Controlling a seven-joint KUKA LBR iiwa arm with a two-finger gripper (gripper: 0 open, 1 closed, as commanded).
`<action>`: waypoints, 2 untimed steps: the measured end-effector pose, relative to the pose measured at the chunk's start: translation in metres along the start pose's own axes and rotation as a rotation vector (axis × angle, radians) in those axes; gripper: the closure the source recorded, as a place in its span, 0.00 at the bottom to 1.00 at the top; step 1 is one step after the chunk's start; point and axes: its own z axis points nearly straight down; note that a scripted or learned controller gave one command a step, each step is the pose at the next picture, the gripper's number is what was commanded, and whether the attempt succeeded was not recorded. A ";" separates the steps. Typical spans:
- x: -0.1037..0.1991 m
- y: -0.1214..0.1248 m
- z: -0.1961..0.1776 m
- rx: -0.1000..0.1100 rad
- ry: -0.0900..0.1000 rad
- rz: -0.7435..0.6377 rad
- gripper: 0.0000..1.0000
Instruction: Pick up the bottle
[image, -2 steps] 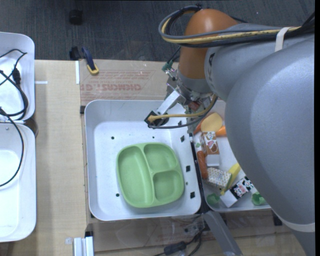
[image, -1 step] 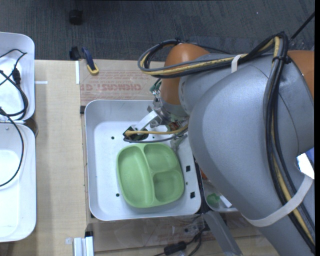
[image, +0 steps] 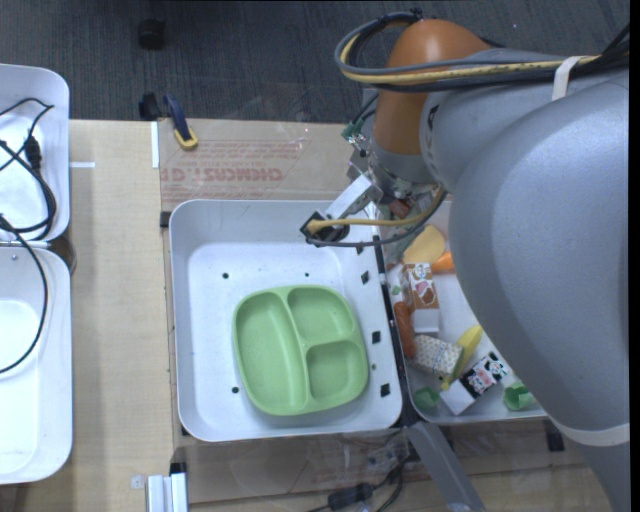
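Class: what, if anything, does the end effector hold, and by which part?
Cannot be told: the end effector sits at the right bin's far corner, nothing visibly gripped.

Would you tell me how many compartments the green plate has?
3 in the green plate: a long one on its left, a small one upper right, another lower right. None is hidden.

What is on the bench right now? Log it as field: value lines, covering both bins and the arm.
view-left bin: shallow white plastic bin
its contents: pale green three-compartment plastic plate, lying flat
view-right bin: shallow white plastic bin, largely covered by the arm
its contents: mixed pile, including a small black-and-white cow-print box and a printed packet
arm: grey robot arm with orange band, over the far end of the seam between the bins
bottle: cannot tell it apart in the pile
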 end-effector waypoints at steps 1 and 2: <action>0.030 -0.089 0.050 0.002 -0.002 0.076 0.00; 0.028 -0.147 0.098 -0.003 0.003 0.280 0.00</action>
